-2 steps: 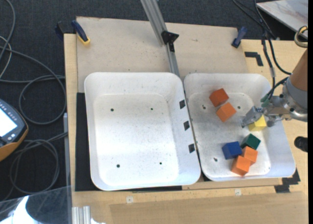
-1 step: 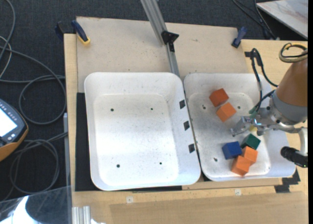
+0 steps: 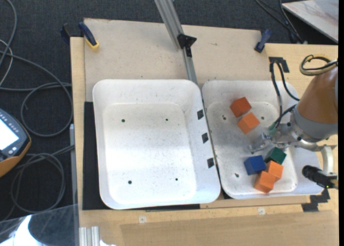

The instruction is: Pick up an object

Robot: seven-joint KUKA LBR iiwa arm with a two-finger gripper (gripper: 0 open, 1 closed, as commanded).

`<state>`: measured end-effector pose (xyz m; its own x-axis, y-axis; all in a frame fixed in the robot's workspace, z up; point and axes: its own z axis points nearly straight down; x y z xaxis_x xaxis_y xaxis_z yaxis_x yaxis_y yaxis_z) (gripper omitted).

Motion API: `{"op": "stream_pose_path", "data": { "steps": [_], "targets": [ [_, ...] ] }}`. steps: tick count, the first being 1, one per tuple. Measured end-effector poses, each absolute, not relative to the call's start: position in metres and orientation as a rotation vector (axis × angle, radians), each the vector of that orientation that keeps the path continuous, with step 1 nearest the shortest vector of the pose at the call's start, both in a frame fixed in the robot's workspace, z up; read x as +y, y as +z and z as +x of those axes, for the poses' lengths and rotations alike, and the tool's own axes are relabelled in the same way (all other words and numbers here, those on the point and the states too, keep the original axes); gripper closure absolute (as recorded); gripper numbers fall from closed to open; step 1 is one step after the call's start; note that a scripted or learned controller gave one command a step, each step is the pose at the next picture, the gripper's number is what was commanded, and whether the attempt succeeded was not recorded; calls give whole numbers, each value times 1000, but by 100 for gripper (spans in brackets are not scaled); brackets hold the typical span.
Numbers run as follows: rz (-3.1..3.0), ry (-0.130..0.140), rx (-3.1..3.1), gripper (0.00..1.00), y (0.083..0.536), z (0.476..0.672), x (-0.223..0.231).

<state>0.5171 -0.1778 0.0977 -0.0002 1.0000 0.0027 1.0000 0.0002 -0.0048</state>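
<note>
The right bin (image 3: 232,188) holds six small blocks. Two orange ones (image 3: 244,115) sit toward twelve o'clock; a blue block (image 3: 254,164), a green block (image 3: 277,156) and two more orange ones (image 3: 269,176) crowd at five o'clock. The gripper (image 3: 269,142) hangs just above the green block; how its jaws stand, I cannot tell. The blocks look light, stiff and flat-sided, best pinched across opposite faces.

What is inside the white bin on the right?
The right-hand shallow white bin holds four orange blocks, a blue block and a green block, partly covered by the gripper.
</note>
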Motion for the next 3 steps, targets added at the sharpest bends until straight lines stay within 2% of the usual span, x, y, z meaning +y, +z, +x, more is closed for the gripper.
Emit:
{"op": "stream_pose_path", "data": {
  "steps": [1,3],
  "targets": [
    [-2221,-4,-2223,100,110,519,-178],
    [-2224,-5,-2228,100,211,522,-169]
  ]
}}
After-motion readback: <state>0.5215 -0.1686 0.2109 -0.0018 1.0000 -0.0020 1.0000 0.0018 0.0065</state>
